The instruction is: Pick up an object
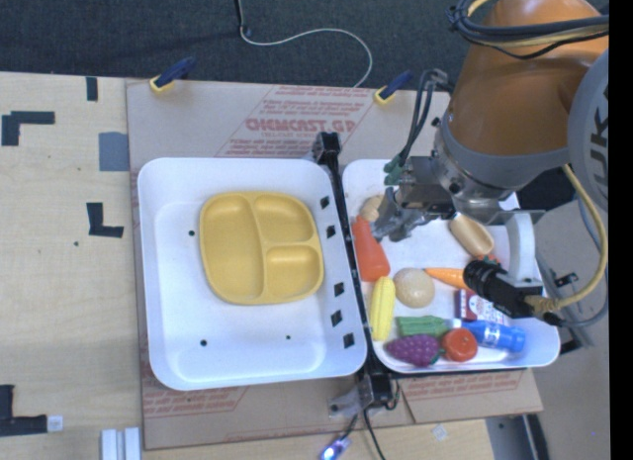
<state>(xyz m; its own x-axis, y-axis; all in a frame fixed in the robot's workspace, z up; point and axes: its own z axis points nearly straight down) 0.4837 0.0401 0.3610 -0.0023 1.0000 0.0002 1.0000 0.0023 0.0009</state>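
Observation:
My gripper hangs low over the upper left part of the right bin, just above the top end of an orange-red carrot-like piece. A pale round item lies at its left side. The right bin also holds a yellow corn cob, a cream ball, a small orange carrot, a tan bread-like piece, a green item, purple grapes, a red tomato and a blue bottle. I see nothing between the fingers.
The left bin carries a yellow divided plate. A black divider runs between the bins. The arm's orange and grey body overhangs the right bin's upper right. Blue and yellow clamps hold the cardboard at the back.

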